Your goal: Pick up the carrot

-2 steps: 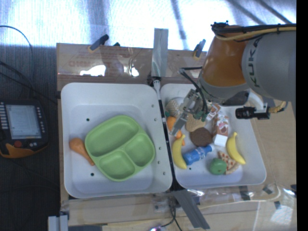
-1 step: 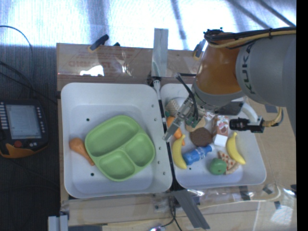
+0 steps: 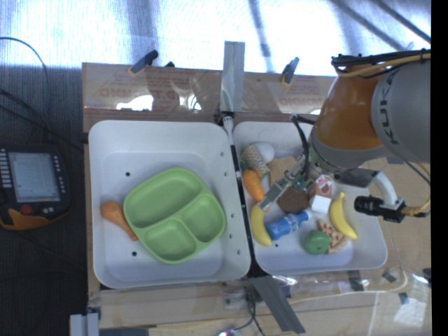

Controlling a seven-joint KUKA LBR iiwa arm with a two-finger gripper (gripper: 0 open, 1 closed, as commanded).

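The carrot (image 3: 253,184) is a short orange piece lying at the left side of the right bin (image 3: 364,257), close to the wall between the two bins. My gripper (image 3: 271,197) hangs low over that bin, just right of the carrot and slightly nearer the front, slanting down to the left from the wrist. It sits over a brown round item (image 3: 294,201). Nothing is visibly held in it. The grey and orange arm (image 3: 357,117) covers the bin's back right corner.
The right bin also holds a pale corn cob (image 3: 257,157), two yellow bananas (image 3: 260,227) (image 3: 341,215), a blue bottle (image 3: 287,224), a green fruit (image 3: 316,242) and a white cube (image 3: 320,204). In the left bin lie a green divided plate (image 3: 175,215) and an orange drumstick (image 3: 117,217).
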